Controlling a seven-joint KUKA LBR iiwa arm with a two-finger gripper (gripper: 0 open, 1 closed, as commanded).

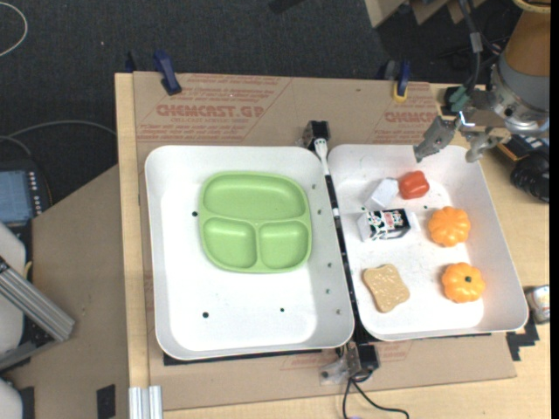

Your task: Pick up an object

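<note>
**Open pincer poised over the right bin's far edge**

The arm reaches in from the right, its pincer (454, 147) held above the far rim of the right bin (502, 260), both fingers splayed apart with nothing between them. Just below and left of the pincer lies a small red block (413, 184), touching a white wedge (383, 191) and beside a black-and-white carton (385, 223). Farther below sit two orange pumpkins (449, 225) (462, 283) and a slice of toast (385, 287). Well to the left, the other bin (175, 260) holds a green divided plate (255, 221).
</note>
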